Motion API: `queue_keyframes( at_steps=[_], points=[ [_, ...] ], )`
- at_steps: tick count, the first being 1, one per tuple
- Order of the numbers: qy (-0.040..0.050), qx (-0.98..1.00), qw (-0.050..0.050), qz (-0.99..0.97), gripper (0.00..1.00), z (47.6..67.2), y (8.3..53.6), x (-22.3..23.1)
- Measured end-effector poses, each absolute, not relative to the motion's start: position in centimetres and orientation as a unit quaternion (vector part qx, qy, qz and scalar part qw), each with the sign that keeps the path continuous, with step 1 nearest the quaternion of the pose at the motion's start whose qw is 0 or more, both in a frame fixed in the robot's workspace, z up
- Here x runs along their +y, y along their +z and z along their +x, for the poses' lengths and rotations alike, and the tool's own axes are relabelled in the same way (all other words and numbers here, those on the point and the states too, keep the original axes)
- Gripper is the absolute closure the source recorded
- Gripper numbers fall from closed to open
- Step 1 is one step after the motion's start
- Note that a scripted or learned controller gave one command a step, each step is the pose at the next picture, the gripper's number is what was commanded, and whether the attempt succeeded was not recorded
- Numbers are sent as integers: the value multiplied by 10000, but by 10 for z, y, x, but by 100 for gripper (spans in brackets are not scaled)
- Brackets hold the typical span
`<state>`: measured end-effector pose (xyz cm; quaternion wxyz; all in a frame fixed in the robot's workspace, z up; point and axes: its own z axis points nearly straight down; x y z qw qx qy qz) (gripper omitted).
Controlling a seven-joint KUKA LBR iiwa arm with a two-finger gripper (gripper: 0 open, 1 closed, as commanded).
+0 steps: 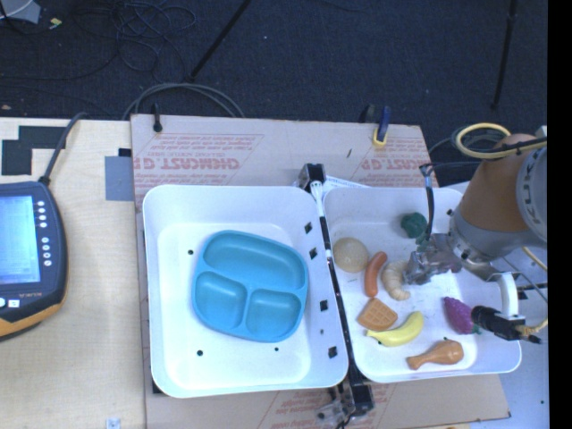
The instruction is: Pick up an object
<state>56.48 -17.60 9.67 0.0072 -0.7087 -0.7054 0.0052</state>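
Pincer (420, 266) of mine hung low in the right bin (357, 206), beside a pale peanut-shaped toy (394, 281); whether spread or pressed together, I couldn't tell.

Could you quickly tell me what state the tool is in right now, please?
Tool: low in the right bin, beside the pale shrimp-like toy; whether it is open, closed or holding anything cannot be told.

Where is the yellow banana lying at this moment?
The yellow banana lies in the right bin, toward its front edge, just below the orange waffle piece and left of the brown drumstick.
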Motion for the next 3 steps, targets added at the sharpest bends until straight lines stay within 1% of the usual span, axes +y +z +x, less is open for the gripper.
queue_keyframes(
  at_steps=[1,2,3],
  points=[
    [-36,-7110,4,-7032,100,553,193,-56],
    [-49,-7105,-18,-7037,100,532,308,17],
    [-28,-7078,-14,-7064,100,482,391,23]
  ],
)
